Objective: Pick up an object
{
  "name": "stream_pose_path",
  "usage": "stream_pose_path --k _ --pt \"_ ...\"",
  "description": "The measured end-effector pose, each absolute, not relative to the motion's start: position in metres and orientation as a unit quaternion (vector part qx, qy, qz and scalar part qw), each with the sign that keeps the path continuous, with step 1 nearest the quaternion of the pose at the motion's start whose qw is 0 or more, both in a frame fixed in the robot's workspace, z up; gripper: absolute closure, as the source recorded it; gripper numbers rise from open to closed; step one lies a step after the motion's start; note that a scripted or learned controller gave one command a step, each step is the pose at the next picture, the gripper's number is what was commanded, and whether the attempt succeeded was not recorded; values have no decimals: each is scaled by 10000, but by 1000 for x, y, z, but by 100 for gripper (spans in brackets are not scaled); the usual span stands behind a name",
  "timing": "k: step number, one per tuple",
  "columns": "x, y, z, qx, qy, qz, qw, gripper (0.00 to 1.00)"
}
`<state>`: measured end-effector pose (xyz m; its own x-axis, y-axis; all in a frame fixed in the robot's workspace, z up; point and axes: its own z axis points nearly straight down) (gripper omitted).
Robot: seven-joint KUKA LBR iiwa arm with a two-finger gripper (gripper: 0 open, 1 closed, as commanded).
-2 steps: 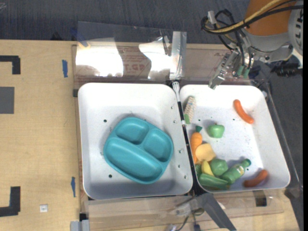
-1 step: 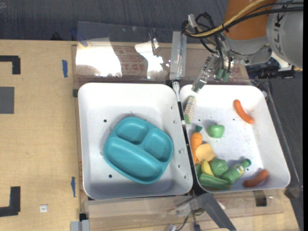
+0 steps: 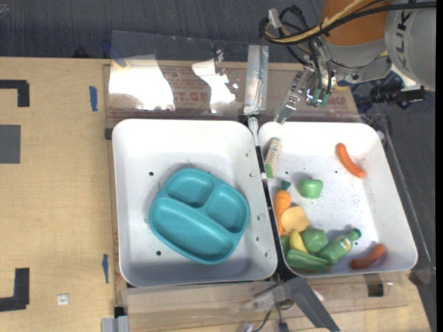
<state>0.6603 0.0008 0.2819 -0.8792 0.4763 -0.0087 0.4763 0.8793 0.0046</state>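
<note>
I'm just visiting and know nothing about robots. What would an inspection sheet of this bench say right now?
Surface: two white bins, left bin and right bin, side by side.
Job's things: toy foods in the right bin, among them an orange sausage, a green pepper, a carrot.
Clutter: teal divided plate in the left bin.
Grippers: tool above the right bin's far edge, holding nothing.
Cables: black and yellow cables on the arm.
Surroundings: wooden bench.

You see a grey arm (image 3: 415,37) with a broad orange band (image 3: 356,9) above its wrist, black and yellow cables (image 3: 311,26) looping across it, part of a dark printed marking on its casing, and a metallic gripper (image 3: 308,92) with green touches.
</note>
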Motion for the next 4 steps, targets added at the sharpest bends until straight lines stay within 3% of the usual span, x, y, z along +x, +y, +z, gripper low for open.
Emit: stream_pose_path --k 1,2,3,4 --pt "660 13 299 1204 9927 9 51 100" --pt "646 55 307 -766 9971 10 35 100" --pt "665 72 300 -2644 9644 8 50 100" --pt "668 30 356 -2629 9648 -10 78 100"
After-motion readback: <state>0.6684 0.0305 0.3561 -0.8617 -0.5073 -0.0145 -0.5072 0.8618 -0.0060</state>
